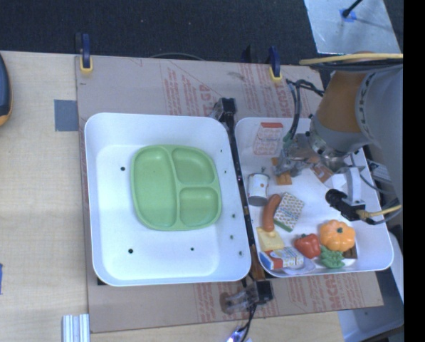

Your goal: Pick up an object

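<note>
I see two white bins side by side on the bench. The left bin (pixel 105 212) holds one green divided plate (pixel 175 187), lying flat near its middle, with three compartments. The right bin (pixel 378 258) holds the small toys.

Taking the hot dog (pixel 270 211) as my landmark: one small white cup (pixel 258 185) sits just above it, one checkered block (pixel 289 210) lies touching its right side, and one yellow wedge (pixel 270 239) lies just below it. Further below and to the right are one small packet (pixel 289 259), one red tomato (pixel 308 245), one green leafy piece (pixel 332 258) and one orange pumpkin (pixel 337 235), crowded along the bin's near edge. One white card with red print (pixel 268 137) lies well above the hot dog, at the bin's far end.

The gripper (pixel 295 164) hangs above and right of the hot dog, low over some small brown pieces (pixel 283 179). I cannot tell how far it is open, nor whether it touches anything.
</note>
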Controlling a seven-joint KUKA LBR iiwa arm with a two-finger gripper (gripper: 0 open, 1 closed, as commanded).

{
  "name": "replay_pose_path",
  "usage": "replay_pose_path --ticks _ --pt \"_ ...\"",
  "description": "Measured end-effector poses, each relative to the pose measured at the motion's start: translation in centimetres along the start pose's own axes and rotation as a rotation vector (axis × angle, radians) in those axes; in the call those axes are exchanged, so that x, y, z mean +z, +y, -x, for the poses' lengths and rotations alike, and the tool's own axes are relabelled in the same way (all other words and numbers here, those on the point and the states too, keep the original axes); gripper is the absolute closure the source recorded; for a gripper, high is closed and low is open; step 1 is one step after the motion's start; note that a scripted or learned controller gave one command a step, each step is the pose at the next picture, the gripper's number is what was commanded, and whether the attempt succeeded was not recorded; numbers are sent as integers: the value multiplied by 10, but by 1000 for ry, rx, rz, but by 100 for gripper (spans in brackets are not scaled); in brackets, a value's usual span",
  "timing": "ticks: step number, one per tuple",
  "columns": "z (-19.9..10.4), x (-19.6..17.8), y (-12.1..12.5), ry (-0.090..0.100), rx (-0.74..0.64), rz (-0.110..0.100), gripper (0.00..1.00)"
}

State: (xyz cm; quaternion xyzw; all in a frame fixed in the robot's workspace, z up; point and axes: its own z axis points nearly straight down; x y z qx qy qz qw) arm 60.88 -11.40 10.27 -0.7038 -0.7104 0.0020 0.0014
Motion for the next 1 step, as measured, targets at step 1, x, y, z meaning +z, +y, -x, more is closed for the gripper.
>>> replay_pose_path --ticks 1 --pt "-80 -96 33 3 -3 14 100"
